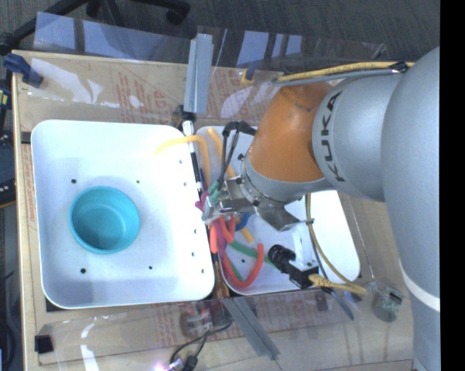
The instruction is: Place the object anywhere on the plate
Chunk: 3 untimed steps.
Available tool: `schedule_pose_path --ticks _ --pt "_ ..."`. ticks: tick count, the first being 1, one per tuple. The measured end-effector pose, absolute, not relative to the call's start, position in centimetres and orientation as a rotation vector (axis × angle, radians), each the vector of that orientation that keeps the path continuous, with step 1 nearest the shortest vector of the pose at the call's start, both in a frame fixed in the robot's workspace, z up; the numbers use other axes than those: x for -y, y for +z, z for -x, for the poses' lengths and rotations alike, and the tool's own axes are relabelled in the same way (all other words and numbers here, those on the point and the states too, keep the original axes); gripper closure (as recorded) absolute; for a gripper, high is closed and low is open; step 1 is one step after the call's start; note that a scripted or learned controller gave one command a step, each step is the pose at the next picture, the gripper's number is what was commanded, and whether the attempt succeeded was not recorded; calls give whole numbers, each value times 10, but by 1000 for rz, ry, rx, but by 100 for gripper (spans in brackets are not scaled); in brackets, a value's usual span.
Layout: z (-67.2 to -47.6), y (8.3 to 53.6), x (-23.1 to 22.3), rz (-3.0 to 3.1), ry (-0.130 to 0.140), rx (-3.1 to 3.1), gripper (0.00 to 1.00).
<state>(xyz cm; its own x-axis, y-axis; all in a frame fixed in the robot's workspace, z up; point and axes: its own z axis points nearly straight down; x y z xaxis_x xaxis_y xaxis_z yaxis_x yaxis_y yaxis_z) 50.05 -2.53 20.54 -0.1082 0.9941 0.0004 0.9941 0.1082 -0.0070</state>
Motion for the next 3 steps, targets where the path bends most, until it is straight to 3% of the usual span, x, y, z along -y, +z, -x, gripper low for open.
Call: schedule_pose_path --ticks 1,2,3 --pt "-513 224 -42 2015 7 2406 100" --pt "-557 189 -89 1977 15 2437 100" --pt "-566 179 -132 1906 6 2494 100"
